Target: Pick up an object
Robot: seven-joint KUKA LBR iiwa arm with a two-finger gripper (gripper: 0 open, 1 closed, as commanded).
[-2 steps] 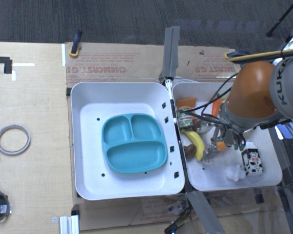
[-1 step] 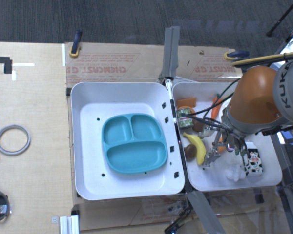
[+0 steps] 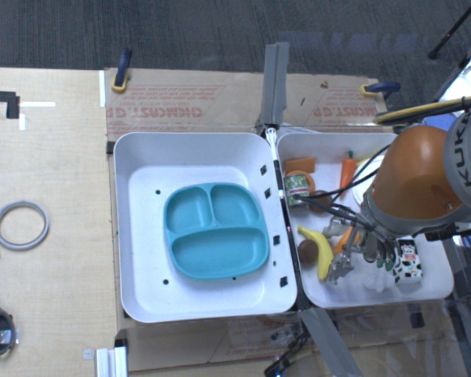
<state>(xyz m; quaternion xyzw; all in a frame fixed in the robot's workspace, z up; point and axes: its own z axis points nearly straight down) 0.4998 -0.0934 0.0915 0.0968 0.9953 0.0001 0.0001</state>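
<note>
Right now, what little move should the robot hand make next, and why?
Probably a short drop straight down. The gripper hovers in the right bin, right beside the banana, and nothing shows between its fingers yet.

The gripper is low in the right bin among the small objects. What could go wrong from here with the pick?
1. The gripper sits right beside the banana, with a brown object touching it, so it may push them aside rather than pick one up.
2. The arm hides much of the right bin, so a grasp is hard to confirm.
</note>
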